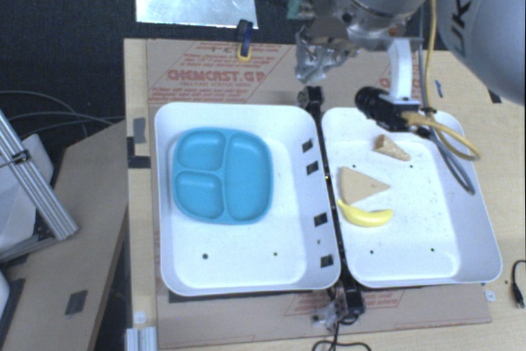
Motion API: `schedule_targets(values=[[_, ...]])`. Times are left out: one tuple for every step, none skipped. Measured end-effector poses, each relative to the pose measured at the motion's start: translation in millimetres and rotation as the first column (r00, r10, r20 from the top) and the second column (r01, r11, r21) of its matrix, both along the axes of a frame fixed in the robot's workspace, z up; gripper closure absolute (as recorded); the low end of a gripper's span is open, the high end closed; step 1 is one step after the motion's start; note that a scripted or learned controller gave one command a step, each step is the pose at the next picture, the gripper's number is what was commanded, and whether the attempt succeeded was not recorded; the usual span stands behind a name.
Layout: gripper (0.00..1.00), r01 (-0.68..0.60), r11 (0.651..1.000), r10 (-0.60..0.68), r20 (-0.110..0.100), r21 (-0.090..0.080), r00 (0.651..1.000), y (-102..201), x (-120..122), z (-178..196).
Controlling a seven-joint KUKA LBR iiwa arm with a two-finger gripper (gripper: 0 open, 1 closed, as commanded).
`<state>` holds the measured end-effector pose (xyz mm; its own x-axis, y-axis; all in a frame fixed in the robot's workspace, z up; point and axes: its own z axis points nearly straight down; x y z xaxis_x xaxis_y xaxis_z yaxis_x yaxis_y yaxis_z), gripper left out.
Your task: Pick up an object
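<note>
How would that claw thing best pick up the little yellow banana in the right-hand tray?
Probably from straight above, with the pincer closing across the middle of the banana. It lies flat and curved, narrowest across its width, with bare tray on its near side. The tan wedge sits close behind, so one finger has little room there.

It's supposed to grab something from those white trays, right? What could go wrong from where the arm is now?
The tool sits above the far edge where the two bins meet, away from every item, so a straight descent could hit a rim. The banana touches the larger wedge, so a grab might nudge or catch both. The blue tray lies wide and flat in the left bin, probably hard to pinch.
</note>
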<state>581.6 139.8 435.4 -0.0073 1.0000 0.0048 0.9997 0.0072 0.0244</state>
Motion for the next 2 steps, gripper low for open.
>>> schedule_targets(values=[[1.00,-0.001,1.000,0.001,-0.026,-0.003,1.000,37,-46,-21],[1.00,0.000,1.000,0.000,-0.031,-0.006,1.000,65,-51,-109]])
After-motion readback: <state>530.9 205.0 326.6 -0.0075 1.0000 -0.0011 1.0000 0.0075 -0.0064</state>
